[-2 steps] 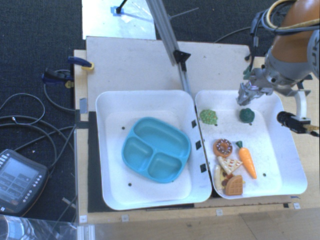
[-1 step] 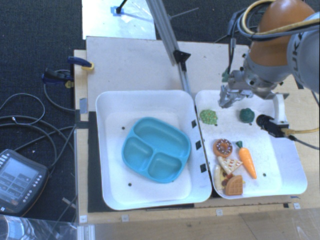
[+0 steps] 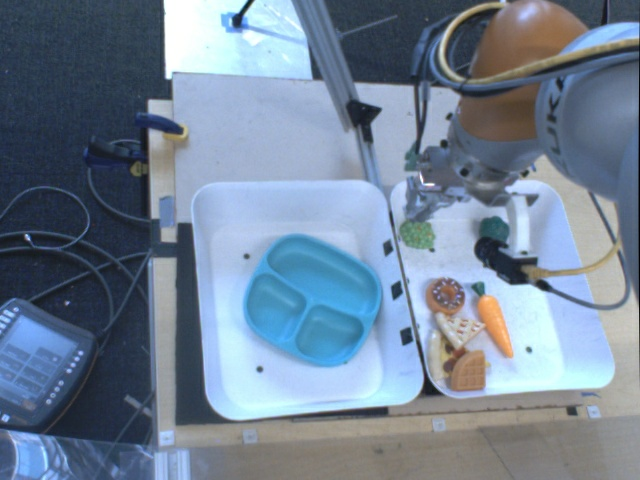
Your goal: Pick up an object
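On the far left, off the worktop (image 3: pixel 270 128), a dark handheld control unit (image 3: pixel 40 358) lies on the floor among loose cables (image 3: pixel 60 238). A blue and yellow clamp (image 3: pixel 160 126) sits at the left edge of the worktop.

The left bin (image 3: pixel 215 268) carries one thing, a blue divided plate (image 3: pixel 313 299) with three compartments, lying flat near the middle.

Then comes the right bin (image 3: pixel 570 328), where the toy foods are. Near its upper left corner lies a green piece like broccoli (image 3: pixel 417 234). My jaws (image 3: pixel 428 200) hang just above it, close to the bin's left wall, and I cannot tell from this picture if they are wide or narrow; I see nothing held between them. Lower in the bin, a round donut (image 3: pixel 446 295) lies beside an orange carrot (image 3: pixel 494 324). Below the donut there is a pale wedge-shaped piece (image 3: pixel 459 329), and under it a brown waffle (image 3: pixel 467 371), near the front wall. A dark green object (image 3: pixel 493 228) lies to the right of my jaws, next to a white part of my wrist.
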Motion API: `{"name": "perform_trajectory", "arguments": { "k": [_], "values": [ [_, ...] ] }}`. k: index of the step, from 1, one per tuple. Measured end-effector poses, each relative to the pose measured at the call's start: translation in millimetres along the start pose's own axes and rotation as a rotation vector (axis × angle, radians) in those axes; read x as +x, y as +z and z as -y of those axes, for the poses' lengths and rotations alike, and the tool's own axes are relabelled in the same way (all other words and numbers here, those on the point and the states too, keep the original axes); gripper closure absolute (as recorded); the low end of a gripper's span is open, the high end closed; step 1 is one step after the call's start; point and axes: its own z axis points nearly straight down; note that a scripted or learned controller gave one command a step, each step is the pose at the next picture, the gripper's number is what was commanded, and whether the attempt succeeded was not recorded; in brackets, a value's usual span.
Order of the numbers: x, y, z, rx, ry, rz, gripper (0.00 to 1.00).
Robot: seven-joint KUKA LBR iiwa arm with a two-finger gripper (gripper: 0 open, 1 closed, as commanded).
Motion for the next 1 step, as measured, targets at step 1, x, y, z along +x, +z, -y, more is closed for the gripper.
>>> {"name": "perform_trajectory", "arguments": {
  "k": [1],
  "values": [
    [49.7, 25.5, 20.8, 0.003, 0.001, 0.000, 1.00]
  ]
}}
